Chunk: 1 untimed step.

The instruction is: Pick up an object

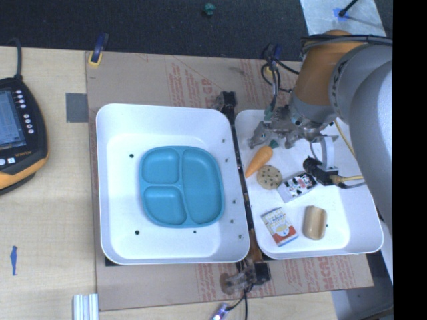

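Over the right bin (360,242), near its far left corner, the gripper (265,139) hangs low at the end of the grey arm (363,92) with its orange band. Its metal fingers point down toward the bin floor; how far apart they stand cannot be made out from this slant, and nothing can be seen between them. Just below the gripper, toward the near side, lies the toy carrot (258,161), slanted, its tip pointing at the divider between the bins. Beside the carrot's thick end rests a round cookie (269,177). Farther right sits a small black-and-white item (298,185), then a little carton (279,226) and a tan cylinder (314,222) nearer the front rim. Across in the left bin (120,145) lies a blue divided plate (181,185).
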Each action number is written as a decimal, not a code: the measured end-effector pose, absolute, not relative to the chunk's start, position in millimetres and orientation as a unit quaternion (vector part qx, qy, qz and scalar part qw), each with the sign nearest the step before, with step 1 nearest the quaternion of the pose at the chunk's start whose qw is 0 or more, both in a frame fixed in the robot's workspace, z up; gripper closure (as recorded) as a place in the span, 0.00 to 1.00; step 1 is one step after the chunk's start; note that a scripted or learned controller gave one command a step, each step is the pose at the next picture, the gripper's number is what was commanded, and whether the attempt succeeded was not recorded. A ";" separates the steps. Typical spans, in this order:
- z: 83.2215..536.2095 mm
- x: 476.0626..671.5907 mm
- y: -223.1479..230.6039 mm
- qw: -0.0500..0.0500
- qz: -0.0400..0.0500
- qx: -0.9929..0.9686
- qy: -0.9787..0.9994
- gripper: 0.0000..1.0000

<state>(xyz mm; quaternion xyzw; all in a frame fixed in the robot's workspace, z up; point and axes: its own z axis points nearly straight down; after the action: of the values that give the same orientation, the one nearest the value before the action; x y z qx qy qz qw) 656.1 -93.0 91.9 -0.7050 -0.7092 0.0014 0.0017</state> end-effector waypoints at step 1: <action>91.9 656.1 -92.6 0.002 0.001 -0.705 -0.709 0.00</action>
<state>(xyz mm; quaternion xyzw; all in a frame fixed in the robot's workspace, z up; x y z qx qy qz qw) 656.1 -92.6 91.9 -0.7050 -0.7092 0.0014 0.0018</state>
